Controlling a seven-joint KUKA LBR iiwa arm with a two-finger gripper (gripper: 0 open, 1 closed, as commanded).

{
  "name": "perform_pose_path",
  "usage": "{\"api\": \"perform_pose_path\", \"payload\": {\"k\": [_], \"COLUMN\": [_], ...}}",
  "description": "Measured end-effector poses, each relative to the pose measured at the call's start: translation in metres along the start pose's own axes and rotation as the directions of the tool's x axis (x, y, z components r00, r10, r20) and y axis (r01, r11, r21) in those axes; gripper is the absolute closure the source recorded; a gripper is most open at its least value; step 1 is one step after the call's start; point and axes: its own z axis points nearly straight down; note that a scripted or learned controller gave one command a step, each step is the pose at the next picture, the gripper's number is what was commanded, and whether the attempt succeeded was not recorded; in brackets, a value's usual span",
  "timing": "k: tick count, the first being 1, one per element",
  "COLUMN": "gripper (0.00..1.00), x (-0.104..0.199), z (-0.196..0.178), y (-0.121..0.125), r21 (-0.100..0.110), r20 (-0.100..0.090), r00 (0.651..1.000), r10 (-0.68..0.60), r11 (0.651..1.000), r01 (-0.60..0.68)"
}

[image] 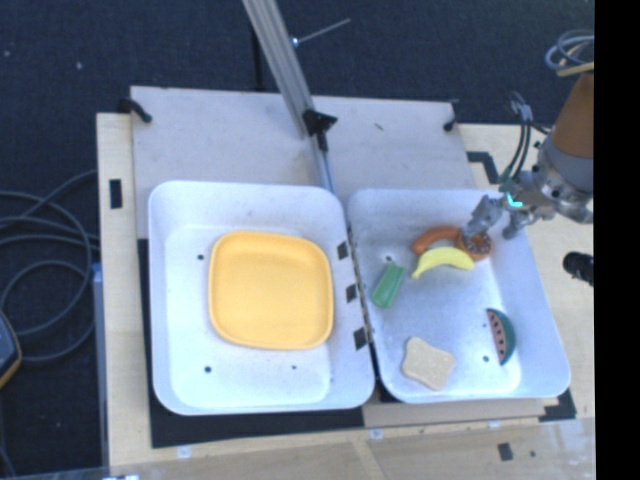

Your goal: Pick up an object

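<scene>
- The hand (487,230) hangs over the right bin (530,298), at its far side; I cannot tell whether it is released or clenched.
- Just beside it lie a curved yellow banana (443,260) and an orange sausage-shaped piece (436,238), touching each other.
- Nearby: a green block (388,284), a bread slice (428,362) and a watermelon wedge (501,334).
- A yellow plate (270,290) fills the left bin (180,218).

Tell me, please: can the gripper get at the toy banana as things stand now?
Probably yes. The gripper hangs over the right bin, just right of the banana. Nothing lies on top of the banana, though an orange sausage-like toy touches its far side and may crowd the fingers.
</scene>
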Motion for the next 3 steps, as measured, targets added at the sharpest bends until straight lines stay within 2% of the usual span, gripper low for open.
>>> {"api": "perform_pose_path", "payload": {"k": [1,3], "gripper": [0.0,0.0], "x": [0.0,0.002], "z": [0.0,0.112], "y": [0.0,-0.007], "r21": [0.0,0.004], "r20": [0.0,0.0], "r00": [1.0,1.0], "r10": [0.0,0.0], "r11": [1.0,1.0], "r01": [0.0,0.0]}}
